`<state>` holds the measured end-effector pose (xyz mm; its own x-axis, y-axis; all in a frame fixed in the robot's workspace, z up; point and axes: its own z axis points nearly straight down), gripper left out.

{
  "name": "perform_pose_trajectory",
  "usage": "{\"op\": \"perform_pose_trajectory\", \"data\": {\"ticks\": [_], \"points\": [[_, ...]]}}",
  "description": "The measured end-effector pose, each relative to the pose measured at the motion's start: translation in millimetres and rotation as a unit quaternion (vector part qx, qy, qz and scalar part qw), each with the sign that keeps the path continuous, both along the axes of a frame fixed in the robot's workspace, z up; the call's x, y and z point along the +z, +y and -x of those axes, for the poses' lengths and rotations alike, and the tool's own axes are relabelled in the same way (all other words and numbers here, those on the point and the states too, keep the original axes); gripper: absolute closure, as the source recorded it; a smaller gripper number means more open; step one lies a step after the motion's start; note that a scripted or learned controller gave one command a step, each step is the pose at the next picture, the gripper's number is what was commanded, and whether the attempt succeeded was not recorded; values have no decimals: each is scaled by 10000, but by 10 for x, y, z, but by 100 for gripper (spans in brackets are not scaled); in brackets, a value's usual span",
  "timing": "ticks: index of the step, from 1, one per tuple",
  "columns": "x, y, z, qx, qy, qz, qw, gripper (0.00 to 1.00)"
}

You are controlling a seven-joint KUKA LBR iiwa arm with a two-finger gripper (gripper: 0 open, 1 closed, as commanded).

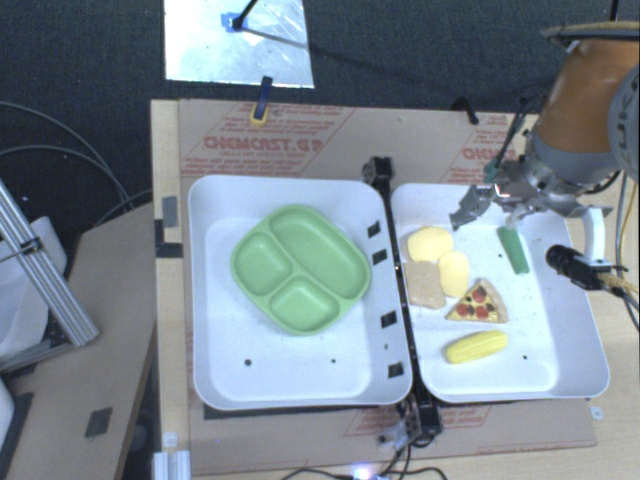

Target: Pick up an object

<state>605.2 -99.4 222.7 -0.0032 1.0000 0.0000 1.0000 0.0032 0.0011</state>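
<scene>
You have two white bins: the left bin (215, 368) holds one green divided plate (300, 268). The right bin (570, 358) holds six toy foods: two yellow pieces (430, 242) (455, 268), one bread slice (424, 284), one pizza slice (479, 305), one corn cob (476, 346) and, at two o'clock, one green stick (514, 250).

Arm (590, 98) cut by right edge; claw (478, 206) fingers unclear.

Even, bright overhead light fills the scene; the white bins (300, 388) look slightly washed out, with soft, short shadows under the food. A shiny sheet (237, 28) at the top glares pale blue. The picture is mildly grainy, and the arm (590, 98) is blurred.
</scene>
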Motion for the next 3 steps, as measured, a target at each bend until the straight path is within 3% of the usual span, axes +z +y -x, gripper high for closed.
{"op": "perform_pose_trajectory", "data": {"ticks": [1,2,3], "points": [[-1409,-284,404,-28,52,-2,10000,0],[-1386,-1135,1234,-60,23,13,10000,0],[-1380,-576,788,30,-18,-7,10000,0]]}}
